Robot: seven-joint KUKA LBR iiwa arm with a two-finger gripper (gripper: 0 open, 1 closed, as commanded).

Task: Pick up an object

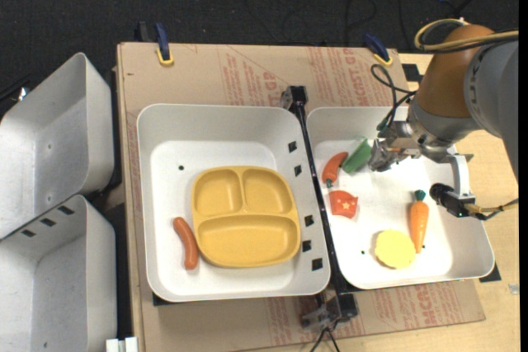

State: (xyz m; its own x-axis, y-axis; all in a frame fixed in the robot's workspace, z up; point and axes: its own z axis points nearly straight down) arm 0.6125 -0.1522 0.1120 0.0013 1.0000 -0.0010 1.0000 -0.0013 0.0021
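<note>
Even overhead light, bright white bins (157, 177), soft shadows, dark floor, sharp focus

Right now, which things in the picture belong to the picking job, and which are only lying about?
For the job:
- gripper, low in the right bin
- green piece beside it
- orange-red piece
- red piece
- carrot
- yellow disc

Lying about:
- yellow divided plate in the left bin
- sausage beside the plate

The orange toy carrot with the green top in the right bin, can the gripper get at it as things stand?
Probably yes. The orange toy carrot lies flat with bare bin floor around it, apart from the yellow round piece near its tip, and the gripper is above the same right bin.
</note>
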